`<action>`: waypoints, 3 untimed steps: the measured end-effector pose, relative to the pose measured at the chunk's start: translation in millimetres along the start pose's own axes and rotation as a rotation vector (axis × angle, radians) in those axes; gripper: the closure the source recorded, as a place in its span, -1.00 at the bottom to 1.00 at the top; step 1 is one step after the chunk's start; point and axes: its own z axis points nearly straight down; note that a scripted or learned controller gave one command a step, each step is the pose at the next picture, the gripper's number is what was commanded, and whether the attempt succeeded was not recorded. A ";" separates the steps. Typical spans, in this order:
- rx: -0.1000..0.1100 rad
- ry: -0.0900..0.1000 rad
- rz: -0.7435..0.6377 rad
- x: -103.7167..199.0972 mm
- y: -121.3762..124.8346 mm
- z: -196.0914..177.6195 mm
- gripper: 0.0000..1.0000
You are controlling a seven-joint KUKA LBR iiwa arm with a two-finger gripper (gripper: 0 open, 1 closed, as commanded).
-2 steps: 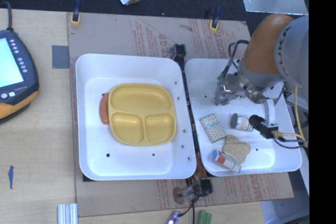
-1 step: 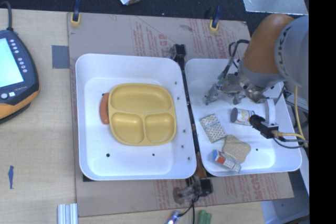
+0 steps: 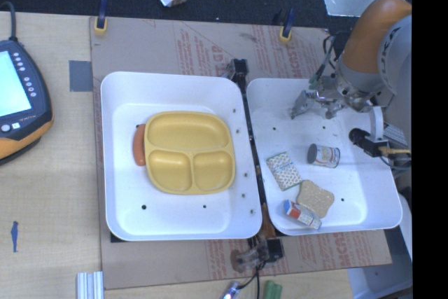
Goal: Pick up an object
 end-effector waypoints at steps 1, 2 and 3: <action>0.002 -0.001 -0.004 43.0 -58.9 -9.5 -1.00; 0.000 0.000 -0.002 -6.7 0.1 0.0 -1.00; 0.003 -0.001 -0.004 27.0 -69.5 0.6 -1.00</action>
